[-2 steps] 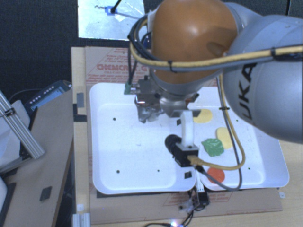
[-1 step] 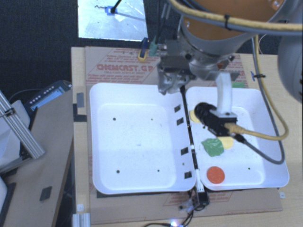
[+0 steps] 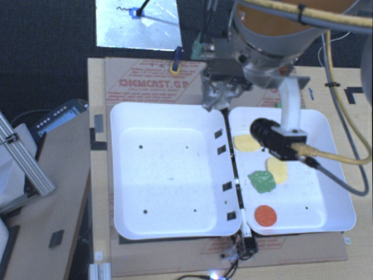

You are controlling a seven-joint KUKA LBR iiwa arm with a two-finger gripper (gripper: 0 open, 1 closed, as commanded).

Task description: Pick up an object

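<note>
Since the green piece (image 3: pixel 262 181) beside the orange disc (image 3: pixel 266 215) looks soft, its middle should be pinched; the tool's (image 3: pixel 217 102) opening cannot be told.

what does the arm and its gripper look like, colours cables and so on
The arm is grey metal with a broad orange band. Yellowish cables loop over it. A white bracket carries a black cylindrical unit. The gripper is dull silver metal.

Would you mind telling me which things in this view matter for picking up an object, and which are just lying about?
For the job:
- tool, above the bins' far edge
- orange disc, right bin
- green piece, right bin
- yellow piece, right bin
- paler yellow piece, beside the green one

Lying about:
- left bin
- cardboard sheet under the bins
- foil sheet beyond the bench
</note>
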